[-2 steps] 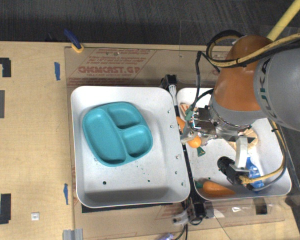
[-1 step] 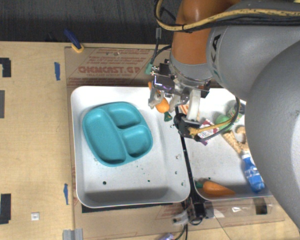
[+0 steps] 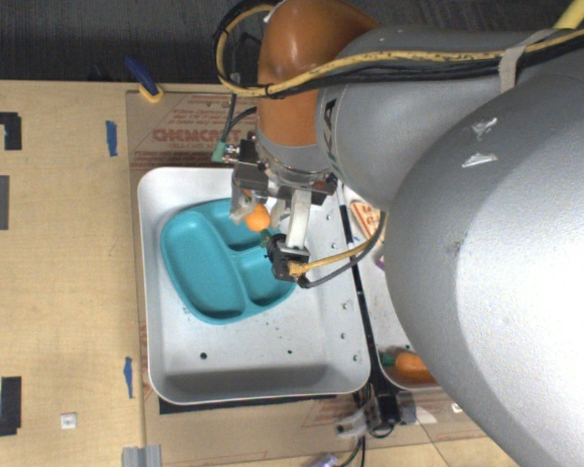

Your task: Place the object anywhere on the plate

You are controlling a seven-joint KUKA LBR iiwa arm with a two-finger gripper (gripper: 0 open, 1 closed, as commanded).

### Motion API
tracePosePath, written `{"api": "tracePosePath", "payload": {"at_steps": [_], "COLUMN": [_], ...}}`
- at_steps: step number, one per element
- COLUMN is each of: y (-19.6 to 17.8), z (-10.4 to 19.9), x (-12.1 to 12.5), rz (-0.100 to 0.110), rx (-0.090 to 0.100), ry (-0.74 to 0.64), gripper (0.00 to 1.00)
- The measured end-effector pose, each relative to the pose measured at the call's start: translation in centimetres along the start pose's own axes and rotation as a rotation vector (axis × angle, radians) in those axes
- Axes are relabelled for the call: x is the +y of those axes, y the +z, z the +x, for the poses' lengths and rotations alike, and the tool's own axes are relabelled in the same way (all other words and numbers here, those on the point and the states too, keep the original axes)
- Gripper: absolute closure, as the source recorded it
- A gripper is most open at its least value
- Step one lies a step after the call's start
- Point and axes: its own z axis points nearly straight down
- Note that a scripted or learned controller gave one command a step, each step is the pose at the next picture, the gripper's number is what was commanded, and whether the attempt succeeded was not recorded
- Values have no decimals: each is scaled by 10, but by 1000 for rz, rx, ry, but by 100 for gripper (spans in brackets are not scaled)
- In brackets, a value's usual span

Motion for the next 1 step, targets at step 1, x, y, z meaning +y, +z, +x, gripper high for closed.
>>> {"api": "tracePosePath", "payload": {"at_steps": [1], "y": [-3], "z": [-2], "x": [2], "rz": [-6], "rx": [0], "ry": [4], "gripper": [0]}}
